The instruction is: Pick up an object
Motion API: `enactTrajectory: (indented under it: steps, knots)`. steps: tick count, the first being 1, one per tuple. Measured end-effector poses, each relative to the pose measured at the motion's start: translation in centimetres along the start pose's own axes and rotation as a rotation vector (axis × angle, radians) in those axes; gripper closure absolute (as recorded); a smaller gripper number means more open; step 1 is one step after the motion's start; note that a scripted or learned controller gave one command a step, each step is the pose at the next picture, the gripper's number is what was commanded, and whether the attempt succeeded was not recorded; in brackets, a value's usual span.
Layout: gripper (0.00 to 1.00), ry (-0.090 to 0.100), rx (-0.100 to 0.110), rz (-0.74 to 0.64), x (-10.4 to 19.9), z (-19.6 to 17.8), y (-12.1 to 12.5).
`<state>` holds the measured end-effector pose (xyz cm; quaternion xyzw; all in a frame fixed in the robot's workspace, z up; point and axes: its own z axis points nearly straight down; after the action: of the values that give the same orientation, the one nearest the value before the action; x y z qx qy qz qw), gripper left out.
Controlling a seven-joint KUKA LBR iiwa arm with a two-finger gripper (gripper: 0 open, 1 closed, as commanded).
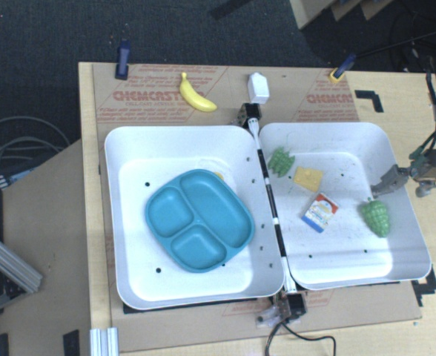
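The gripper [402,178] reached in over the right rim of the right bin [337,273]; whether its jaws were parted or clenched could not be told. Just below the jaws a green bumpy object [376,218] lay against the bin wall, with a small carton [320,213] and a yellow block [308,178] farther off. A blue divided plate [198,219] filled the left bin [129,265], well away.

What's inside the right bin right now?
The right bin holds a green leafy toy, yellow block, small carton and green bumpy piece. Nothing visibly covered.
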<state>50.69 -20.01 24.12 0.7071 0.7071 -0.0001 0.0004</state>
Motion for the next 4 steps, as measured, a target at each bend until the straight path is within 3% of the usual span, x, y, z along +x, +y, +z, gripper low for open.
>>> enactTrajectory:
  steps: [1,2,4]
  knots:
    - [0.0,0.003,0.003,-0.002,6.1,6.3,4.4]
    - [0.0,0.001,0.001,-0.001,9.2,15.7,2.8]
    - [0.0,0.0,0.0,0.0,10.1,15.7,2.4]
